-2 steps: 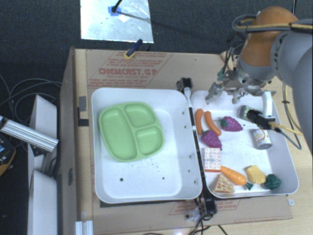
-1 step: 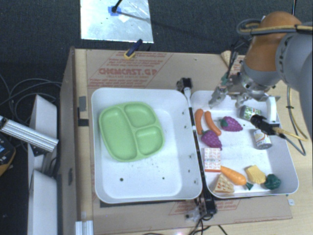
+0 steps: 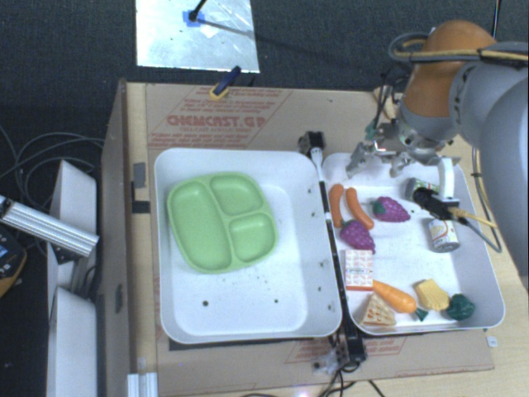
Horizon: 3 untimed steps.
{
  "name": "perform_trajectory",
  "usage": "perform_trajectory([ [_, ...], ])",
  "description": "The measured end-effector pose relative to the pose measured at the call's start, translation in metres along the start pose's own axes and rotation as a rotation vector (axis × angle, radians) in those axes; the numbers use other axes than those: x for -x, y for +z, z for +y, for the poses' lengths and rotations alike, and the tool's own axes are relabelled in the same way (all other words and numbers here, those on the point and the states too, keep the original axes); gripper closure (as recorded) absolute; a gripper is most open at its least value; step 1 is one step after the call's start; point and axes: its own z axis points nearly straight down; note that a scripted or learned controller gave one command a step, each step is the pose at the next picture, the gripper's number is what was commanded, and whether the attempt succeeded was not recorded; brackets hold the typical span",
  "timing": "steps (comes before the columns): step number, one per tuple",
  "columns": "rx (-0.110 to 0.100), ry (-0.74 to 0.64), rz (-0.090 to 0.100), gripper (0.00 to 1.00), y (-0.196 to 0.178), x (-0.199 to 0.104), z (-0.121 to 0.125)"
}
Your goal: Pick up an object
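Camera view: I had the arm point(image 3: 463, 73) coming in from the upper right of the frame, the gripper point(image 3: 382, 157) hanging over the top edge of the right bin point(image 3: 488, 279). Its two fingers were spread apart with nothing between them, so open and empty.

The pickable stuff all sat in the right bin, below and right of the gripper: two sausages point(image 3: 347, 205) side by side near the bin's left wall, two purple grape bunches point(image 3: 390, 209) just right of and below them, a small can point(image 3: 444, 234) toward the right, a red-and-white carton point(image 3: 358, 270) lower down, then a carrot point(image 3: 395, 296), a waffle wedge point(image 3: 378, 313), a cheese block point(image 3: 431, 294) and a broccoli piece point(image 3: 460, 307) along the bottom.

The left bin point(image 3: 182, 313) held only a green divided plate point(image 3: 221, 220).

Risks as I judged them: the gripper was nearly over the rim, so a straight drop could hit the wall or bare floor. The sausages touched each other, so the fingers might wedge between them or drag both. The round can and grapes could roll or squirt out on closing.
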Motion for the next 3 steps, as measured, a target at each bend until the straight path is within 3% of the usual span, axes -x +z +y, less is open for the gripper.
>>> perform_trajectory([
  [1,0.003,-0.001,0.001,0.00,-0.035,-0.018,-0.012],
  [2,0.001,0.002,0.001,0.00,-0.034,-0.030,-0.067],
  [3,-0.001,0.004,0.000,0.00,0.012,0.025,-0.090],
])
